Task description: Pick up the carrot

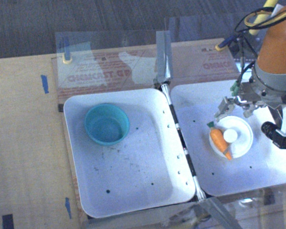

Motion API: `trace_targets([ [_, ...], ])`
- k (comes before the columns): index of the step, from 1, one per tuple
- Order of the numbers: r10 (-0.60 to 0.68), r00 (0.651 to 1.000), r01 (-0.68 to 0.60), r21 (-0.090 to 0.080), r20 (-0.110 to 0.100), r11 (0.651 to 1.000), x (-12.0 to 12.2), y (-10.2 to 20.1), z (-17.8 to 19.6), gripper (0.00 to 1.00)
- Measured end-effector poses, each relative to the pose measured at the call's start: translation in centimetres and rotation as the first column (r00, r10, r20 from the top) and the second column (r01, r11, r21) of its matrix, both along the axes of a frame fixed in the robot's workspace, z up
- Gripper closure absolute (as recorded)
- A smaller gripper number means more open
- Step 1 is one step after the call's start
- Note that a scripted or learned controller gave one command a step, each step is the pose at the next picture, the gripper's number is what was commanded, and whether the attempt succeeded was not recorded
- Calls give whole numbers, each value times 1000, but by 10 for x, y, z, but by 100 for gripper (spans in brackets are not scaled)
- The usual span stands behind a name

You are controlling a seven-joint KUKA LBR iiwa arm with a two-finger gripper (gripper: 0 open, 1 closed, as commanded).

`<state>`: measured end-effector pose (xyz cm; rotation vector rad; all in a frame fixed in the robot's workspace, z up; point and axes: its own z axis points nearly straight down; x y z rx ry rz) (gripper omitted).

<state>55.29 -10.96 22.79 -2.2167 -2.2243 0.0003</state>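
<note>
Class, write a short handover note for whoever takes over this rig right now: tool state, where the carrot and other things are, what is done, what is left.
Tool: above the right bin, fingers open, holding nothing, just up and right of the carrot.
Carrot: lying on the left side of the white plate in the right bin, beside a small white round piece.
Blue bowl: in the left bin, away from the job.
Done: approach only.
Left: lower onto the carrot, close, lift.
</note>
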Motion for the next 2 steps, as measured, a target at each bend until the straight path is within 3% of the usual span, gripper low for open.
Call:
trace_targets([
  [1,-202,979,202,0,6,979,15,12,-92,0],
  [2,-226,974,226,-2,17,974,-15,-46,-136,0],
])
